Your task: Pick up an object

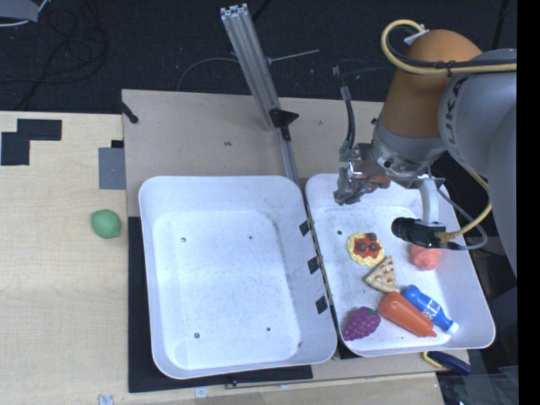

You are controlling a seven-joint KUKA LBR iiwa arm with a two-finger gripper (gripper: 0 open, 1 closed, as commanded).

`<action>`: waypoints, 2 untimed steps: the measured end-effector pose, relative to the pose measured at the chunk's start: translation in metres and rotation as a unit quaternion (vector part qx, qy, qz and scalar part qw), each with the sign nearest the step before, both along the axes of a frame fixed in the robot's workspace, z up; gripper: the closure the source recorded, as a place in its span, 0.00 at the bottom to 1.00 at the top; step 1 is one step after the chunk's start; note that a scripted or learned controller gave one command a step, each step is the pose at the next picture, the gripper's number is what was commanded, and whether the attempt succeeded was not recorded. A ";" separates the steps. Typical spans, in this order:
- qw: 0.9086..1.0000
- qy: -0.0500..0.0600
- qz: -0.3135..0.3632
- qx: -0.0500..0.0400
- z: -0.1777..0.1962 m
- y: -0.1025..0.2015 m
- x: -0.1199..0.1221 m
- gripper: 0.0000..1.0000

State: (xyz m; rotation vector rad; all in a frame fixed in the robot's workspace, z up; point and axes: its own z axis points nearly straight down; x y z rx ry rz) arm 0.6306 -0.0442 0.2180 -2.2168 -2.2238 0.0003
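Two bins sit side by side on the table [59,268]. In the right bin [472,310], a pizza round [365,248] lies behind a pizza slice [383,277]. Nearer the front edge lie the grapes [361,322], then a carrot [407,314] and a bottle [428,305] to their right. A ball [106,224] rests on the table, left of the left bin [160,218]. The gripper [350,191] hangs over the right bin's back edge.

Two shallow white plastic bins [221,194] are seen on a tan wooden bench [51,268]. In the right bin: a yellow round pizza toy [365,248] dotted red, a purple grape bunch [361,322] at 7 o'clock, an orange carrot [407,314], a blue-and-white bottle [428,305]. A green ball [106,224] is spotted at 9 o'clock.
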 end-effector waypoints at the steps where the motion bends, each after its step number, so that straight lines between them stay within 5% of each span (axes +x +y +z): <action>1: 1.000 -0.001 0.000 -0.001 0.004 0.060 0.013 1.00; 2: 1.000 0.000 0.000 0.000 -0.003 0.114 0.017 1.00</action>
